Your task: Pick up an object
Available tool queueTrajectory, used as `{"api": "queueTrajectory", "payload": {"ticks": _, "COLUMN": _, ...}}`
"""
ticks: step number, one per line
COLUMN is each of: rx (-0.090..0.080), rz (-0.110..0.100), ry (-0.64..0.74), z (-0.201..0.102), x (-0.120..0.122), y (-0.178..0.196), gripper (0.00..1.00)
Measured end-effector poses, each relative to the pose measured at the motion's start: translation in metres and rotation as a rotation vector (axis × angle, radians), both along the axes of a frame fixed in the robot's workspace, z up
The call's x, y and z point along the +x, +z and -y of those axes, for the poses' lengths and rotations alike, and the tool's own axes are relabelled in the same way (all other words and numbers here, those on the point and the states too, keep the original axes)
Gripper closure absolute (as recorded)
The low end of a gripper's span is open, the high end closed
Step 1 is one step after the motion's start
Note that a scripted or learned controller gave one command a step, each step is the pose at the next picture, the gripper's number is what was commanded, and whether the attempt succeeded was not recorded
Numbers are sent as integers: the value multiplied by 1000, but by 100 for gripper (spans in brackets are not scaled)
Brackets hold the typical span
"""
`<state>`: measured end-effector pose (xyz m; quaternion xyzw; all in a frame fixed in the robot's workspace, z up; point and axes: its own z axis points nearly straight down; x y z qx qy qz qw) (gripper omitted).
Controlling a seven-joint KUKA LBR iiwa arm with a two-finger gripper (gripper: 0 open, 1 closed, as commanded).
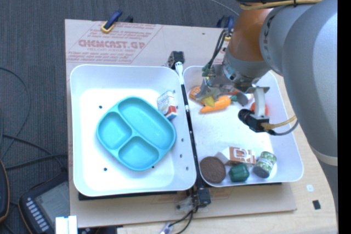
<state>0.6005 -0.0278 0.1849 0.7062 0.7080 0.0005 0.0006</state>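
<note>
Even bright overhead light, soft shadows, mild glare on white bins.

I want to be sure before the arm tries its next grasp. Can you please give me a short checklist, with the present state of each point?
1. Gripper is over the right bin, above the pile at its far end: ok.
2. A target lies close: the orange carrot is just beside the gripper: ok.
3. Fingers open or shut: cannot tell, the wrist covers them.
4. Something already held between the fingers: cannot tell.
5. Other items stand apart from the target: the brown cookie, green block and small can are at the near end: ok.
6. Left bin with the blue plate is away from the arm: ok.
</note>
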Motion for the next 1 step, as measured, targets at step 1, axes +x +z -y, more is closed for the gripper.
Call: {"api": "queueTrajectory", "payload": {"ticks": 1, "rx": 0, "rz": -3, "ry": 0, "z": -72, "x": 10, "y": -1, "gripper": 100}}
